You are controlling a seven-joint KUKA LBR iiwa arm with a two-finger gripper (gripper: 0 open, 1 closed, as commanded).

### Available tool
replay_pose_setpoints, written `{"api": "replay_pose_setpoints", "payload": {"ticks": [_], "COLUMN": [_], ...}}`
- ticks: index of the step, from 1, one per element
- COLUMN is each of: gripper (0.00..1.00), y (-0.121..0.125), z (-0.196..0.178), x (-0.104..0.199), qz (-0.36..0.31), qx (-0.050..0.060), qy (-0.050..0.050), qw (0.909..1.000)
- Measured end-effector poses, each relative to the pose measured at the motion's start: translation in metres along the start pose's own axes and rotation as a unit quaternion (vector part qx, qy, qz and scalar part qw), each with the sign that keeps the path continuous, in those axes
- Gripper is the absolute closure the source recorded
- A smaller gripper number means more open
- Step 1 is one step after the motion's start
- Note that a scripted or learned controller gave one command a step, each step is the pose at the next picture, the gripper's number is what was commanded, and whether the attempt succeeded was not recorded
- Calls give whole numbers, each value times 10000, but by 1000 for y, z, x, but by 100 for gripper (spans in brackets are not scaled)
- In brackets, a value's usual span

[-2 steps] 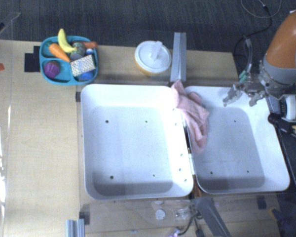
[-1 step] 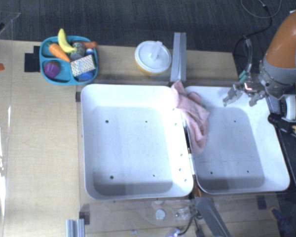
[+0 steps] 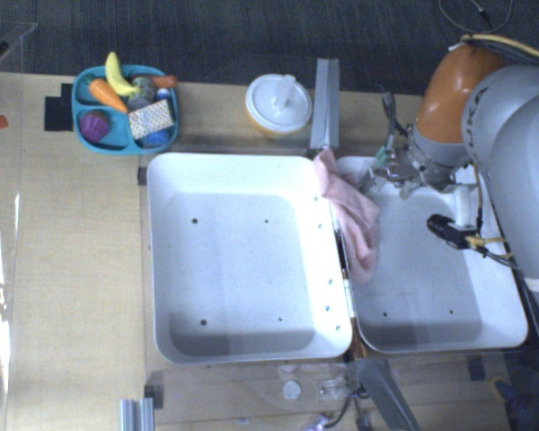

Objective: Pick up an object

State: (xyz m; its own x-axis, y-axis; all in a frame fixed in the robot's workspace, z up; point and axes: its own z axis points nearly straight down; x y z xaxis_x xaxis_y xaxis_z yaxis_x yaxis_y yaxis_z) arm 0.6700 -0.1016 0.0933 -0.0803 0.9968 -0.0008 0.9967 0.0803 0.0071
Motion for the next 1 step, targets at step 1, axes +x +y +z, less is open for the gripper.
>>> {"api": "replay_pose_setpoints", "payload": {"ticks": [1], "gripper": [100], "y": [3], "z": [-14], "x": [1], "qz": [-28], "qx": [-39], "qy": [-11], "qw": [10000]}}
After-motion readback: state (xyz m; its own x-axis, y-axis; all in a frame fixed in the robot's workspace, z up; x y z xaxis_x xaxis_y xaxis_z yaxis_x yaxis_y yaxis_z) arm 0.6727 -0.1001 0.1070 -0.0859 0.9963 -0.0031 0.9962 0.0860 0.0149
